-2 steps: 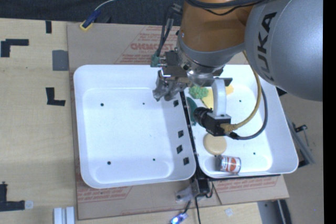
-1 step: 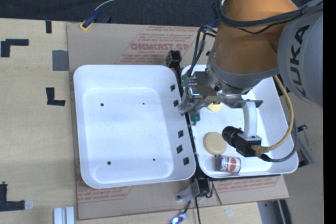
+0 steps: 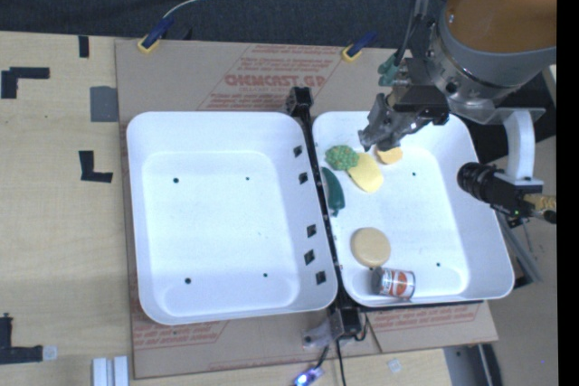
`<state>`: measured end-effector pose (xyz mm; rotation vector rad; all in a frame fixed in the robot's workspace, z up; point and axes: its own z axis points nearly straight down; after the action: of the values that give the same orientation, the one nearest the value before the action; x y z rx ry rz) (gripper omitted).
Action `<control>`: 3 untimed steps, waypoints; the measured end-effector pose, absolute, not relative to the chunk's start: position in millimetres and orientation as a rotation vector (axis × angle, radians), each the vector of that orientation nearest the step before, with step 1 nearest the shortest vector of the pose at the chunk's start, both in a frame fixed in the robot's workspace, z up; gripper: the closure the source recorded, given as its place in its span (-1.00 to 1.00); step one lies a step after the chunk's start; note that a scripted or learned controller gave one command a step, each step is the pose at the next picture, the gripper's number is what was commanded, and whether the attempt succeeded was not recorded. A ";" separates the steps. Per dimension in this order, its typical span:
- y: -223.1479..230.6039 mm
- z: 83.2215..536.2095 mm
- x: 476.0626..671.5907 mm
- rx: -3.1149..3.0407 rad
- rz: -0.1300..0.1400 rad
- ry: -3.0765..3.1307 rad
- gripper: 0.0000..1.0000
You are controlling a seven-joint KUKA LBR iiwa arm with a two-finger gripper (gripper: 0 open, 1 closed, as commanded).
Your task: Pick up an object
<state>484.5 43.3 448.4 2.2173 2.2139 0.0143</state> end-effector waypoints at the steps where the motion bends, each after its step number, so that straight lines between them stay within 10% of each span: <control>1: 62.1 540.7 484.0 2.213 0.014 2.221 1.00; 2: -5.7 411.6 489.9 2.234 -0.019 2.221 1.00; 3: 56.8 328.1 482.1 2.220 -0.013 2.234 1.00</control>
<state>482.1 56.8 328.1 2.2200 2.2342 -0.0133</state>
